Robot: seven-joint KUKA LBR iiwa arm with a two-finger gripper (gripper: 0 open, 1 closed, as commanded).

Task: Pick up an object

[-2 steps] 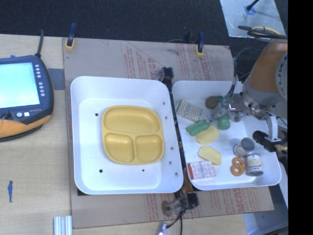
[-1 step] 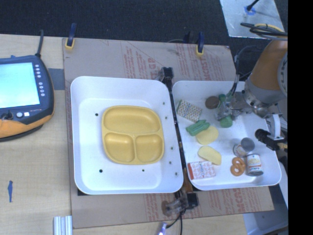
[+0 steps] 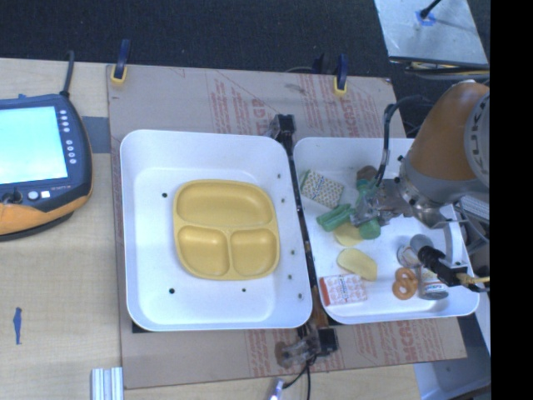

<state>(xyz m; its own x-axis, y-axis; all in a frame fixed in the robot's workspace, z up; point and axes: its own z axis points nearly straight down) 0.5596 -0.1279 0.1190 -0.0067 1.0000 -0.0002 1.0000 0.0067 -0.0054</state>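
Pincer (image 3: pixel 366 212): hanging low inside the right bin (image 3: pixel 466 308), near that bin's middle, at the end of the grey arm (image 3: pixel 441 152) reaching in from the right. Open or closed: cannot tell, tip lying dark against the clutter beneath it.

Green lump (image 3: pixel 367 228): lying right under the pincer tip, seemingly touching it; gripped or not, cannot tell.

Green block (image 3: pixel 333 218): lying just left of the pincer, tilted.

Checkered packet (image 3: pixel 322 188): sitting up and to the left of the pincer, near the bin's left wall.

Pale yellow piece (image 3: pixel 347 237): resting just below and left of the pincer, beside the green lump.

Yellow wedge (image 3: pixel 356 263): lying further below the pincer, apart from it.

Red and white packet (image 3: pixel 342 290): lying well below the pincer, by the bin's near corner.

Brown ring (image 3: pixel 405 283): sitting below and right of the pincer.

Left bin (image 3: pixel 133 223): standing well left of the pincer, holding a yellow divided tray (image 3: pixel 225 227).

Handheld screen (image 3: pixel 37 161): resting far left of the pincer, on the bench, glowing.
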